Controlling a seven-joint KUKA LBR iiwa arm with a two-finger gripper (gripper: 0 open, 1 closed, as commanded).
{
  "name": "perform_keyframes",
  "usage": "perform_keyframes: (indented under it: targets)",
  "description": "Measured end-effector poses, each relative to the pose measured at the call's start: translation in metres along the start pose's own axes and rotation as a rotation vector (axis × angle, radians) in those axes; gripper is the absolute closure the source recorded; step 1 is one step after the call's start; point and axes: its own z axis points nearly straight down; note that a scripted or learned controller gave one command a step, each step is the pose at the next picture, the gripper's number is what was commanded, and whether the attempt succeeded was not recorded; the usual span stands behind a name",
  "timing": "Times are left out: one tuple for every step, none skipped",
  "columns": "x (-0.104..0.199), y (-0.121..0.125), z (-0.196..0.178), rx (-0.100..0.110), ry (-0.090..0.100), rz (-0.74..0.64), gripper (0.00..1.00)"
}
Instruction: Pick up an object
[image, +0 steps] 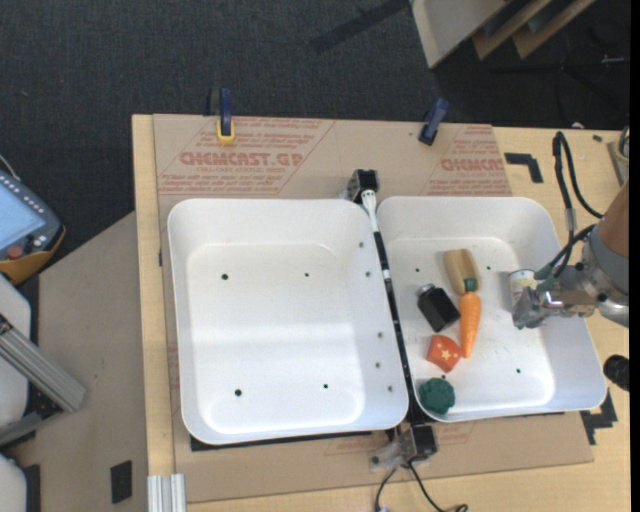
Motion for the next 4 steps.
perform_keyframes:
  targets:
    - [0.056, 0.023, -0.095, -0.018, -0.002, -0.012, 1.0]
    - [0.066, 0.049, -0.313, -0.03, -0.004, -0.008, 1.0]
    - [0.145, 0.016, -0.256, 0.0, 0.001, -0.013, 1.0]
    - [0.104, -0.001, -0.177, 0.002, -0.001, 0.0, 1.0]
